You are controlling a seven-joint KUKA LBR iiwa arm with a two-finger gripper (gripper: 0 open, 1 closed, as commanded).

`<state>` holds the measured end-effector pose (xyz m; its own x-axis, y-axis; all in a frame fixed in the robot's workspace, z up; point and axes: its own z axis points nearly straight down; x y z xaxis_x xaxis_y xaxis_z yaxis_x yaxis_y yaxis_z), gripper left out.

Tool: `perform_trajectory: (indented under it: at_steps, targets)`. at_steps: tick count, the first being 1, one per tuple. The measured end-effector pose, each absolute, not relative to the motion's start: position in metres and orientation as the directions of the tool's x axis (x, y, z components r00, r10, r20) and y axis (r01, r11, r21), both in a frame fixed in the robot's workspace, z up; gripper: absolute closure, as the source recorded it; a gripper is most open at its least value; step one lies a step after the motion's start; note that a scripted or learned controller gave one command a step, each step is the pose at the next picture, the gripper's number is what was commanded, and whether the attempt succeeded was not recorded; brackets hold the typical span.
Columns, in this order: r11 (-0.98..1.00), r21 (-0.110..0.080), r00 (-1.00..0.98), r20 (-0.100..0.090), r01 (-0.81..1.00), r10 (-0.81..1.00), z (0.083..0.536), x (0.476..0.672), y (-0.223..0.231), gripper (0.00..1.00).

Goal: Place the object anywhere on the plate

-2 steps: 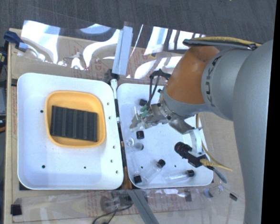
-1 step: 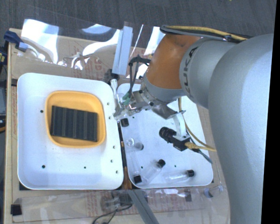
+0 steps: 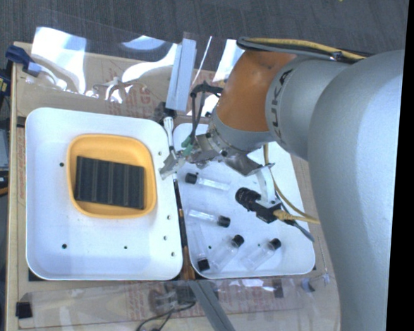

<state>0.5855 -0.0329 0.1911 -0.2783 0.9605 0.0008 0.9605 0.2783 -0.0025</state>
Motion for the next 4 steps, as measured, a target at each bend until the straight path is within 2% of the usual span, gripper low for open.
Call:
perform_trajectory:
  at_steps: [1, 2, 3, 4]
  targets:
    - [0.287, 0.000, -0.287, 0.002, 0.958, 0.958, 0.192, 0.597, -0.027, 0.00]
    - [0.556, 0.002, -0.556, -0.001, 0.831, 0.831, 0.194, 0.611, 0.012, 0.00]
    - [0.703, 0.000, -0.703, -0.002, 0.711, 0.711, 0.192, 0.657, -0.051, 0.00]
    - [0.865, -0.002, -0.865, 0.003, 0.503, 0.503, 0.192, 0.629, -0.045, 0.00]
